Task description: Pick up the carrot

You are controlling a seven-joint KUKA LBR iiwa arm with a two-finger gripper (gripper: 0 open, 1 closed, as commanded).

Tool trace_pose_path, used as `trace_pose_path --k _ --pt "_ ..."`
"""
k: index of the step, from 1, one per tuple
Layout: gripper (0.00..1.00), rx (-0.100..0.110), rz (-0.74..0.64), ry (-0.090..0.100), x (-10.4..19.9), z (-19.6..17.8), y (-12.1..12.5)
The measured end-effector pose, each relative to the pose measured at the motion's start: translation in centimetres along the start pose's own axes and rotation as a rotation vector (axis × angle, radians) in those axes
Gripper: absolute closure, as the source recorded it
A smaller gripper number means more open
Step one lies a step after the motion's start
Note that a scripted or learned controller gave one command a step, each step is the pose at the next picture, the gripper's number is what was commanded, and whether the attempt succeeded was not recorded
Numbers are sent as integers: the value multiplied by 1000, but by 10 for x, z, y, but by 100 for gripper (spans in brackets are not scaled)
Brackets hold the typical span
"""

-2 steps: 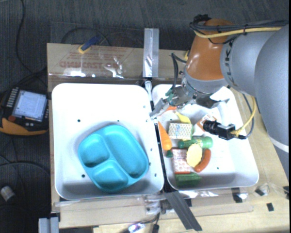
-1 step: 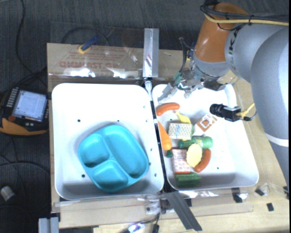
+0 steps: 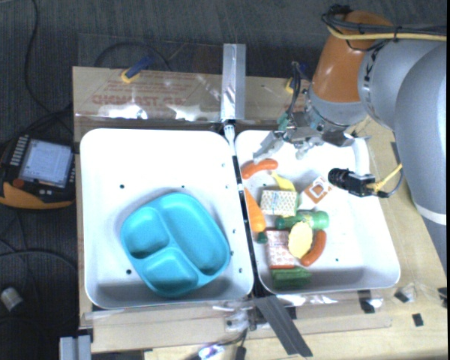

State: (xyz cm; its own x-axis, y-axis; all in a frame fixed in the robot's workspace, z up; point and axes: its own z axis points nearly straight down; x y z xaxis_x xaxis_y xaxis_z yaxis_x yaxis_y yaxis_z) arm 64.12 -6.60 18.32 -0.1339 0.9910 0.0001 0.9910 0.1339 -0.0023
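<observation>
The carrot is orange with a green end. It lies along the left wall of the right bin, pointing toward the near side. My gripper hangs over the far part of that bin, above and to the right of the carrot, well apart from it. Its fingers are spread open with nothing between them. An orange-red sausage lies just below the left finger.
Packed beside the carrot are a yellow banana, a pale box, a green vegetable, a lemon, a red sausage and a small orange-and-white cube. The left bin holds a blue divided tray.
</observation>
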Motion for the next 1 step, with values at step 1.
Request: trace_pose_path --k 1 --pt "0 0 -87 -1 56 0 -23"
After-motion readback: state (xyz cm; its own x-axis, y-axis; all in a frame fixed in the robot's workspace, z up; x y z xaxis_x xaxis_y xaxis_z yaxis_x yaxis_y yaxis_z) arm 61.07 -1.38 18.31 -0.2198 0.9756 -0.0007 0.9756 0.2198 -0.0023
